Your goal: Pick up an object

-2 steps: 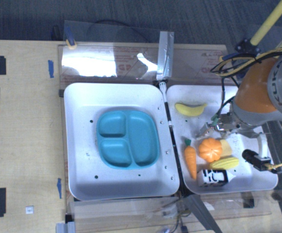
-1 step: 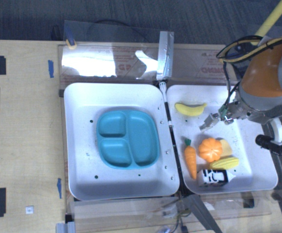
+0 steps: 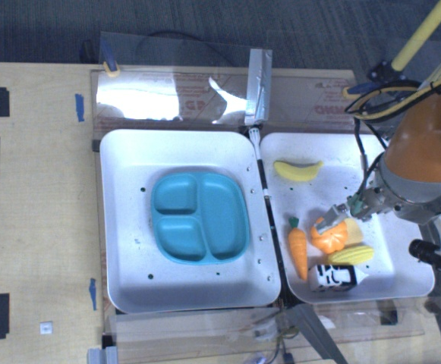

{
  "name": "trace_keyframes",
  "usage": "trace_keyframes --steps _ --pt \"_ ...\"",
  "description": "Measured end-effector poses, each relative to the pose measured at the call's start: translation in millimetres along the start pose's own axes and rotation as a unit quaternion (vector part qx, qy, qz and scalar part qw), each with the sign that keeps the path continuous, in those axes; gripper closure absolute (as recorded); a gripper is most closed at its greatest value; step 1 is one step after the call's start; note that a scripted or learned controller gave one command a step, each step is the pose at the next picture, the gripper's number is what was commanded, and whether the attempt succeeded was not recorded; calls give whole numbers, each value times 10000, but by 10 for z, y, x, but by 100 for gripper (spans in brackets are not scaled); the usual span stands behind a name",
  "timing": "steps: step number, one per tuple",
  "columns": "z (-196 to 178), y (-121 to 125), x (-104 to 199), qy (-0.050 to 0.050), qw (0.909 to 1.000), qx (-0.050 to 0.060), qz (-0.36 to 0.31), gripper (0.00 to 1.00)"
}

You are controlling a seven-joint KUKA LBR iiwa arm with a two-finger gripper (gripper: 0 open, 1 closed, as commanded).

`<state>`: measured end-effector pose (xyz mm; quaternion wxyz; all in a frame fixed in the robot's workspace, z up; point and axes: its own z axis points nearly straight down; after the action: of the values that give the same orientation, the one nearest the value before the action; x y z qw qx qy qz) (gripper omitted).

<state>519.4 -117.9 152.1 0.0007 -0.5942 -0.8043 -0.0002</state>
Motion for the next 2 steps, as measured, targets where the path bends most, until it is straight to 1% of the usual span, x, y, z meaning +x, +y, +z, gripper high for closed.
trace_keyframes --steps 1,2 --pt "603 -20 -182 -63 9995 -86 298 0" --pt "499 -8 -192 -80 9994 -109 303 100"
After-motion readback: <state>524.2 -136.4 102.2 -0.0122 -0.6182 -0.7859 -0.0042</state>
